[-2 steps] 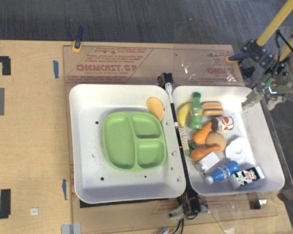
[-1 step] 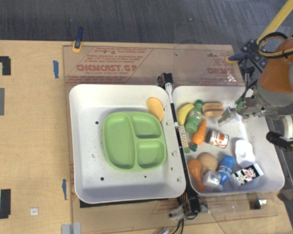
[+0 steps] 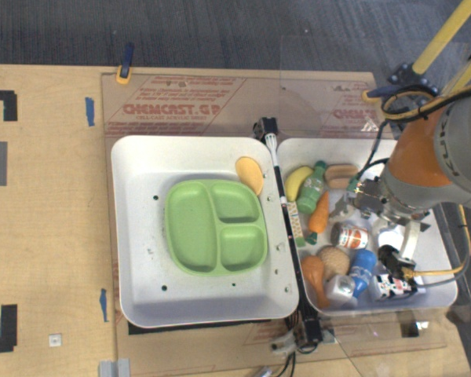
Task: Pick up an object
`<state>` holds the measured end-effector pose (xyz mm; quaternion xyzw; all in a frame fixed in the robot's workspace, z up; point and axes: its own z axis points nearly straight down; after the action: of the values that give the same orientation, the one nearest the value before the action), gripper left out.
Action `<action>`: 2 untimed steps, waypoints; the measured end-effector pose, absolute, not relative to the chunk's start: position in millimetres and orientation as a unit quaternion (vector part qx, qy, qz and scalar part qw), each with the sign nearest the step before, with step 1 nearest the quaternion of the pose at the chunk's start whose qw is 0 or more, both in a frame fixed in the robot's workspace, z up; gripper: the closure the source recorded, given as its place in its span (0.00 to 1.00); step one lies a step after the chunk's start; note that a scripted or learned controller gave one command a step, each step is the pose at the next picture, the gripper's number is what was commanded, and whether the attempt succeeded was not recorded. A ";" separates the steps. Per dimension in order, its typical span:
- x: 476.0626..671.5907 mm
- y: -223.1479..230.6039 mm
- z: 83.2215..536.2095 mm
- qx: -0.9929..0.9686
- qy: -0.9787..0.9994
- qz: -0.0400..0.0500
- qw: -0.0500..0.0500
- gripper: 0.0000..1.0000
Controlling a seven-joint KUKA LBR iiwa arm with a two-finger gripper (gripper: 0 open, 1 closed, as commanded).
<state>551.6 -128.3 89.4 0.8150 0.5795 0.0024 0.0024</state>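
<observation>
KUKA arm (image 3: 432, 151) reaches from the right over the right bin (image 3: 443, 285); its gripper (image 3: 381, 230) hangs low amid packed clutter, and whether it's apart or clamped on anything can't be told. Beneath it: a can (image 3: 350, 236), what may be a blue bottle (image 3: 362, 267), partly hidden. Banana (image 3: 297, 181), green bottle (image 3: 312, 188) and carrot (image 3: 319, 214) sit nearby. Left bin (image 3: 137, 234) holds a green divided tray (image 3: 216, 228) w/ a yellow item (image 3: 250, 174) at its corner.

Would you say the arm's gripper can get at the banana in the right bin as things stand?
Probably yes: the banana lies uncovered near the bin's left wall, beside the green bottle, and the gripper hangs nearby to its right.
</observation>
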 end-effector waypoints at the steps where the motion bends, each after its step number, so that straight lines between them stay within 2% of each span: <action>1: 482.3 -96.1 89.9 0.819 0.574 0.004 0.003 0.00; 2: 484.3 -98.4 101.1 0.820 0.572 0.005 0.009 1.00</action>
<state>484.3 -98.4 101.1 0.8199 0.5724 0.0049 0.0088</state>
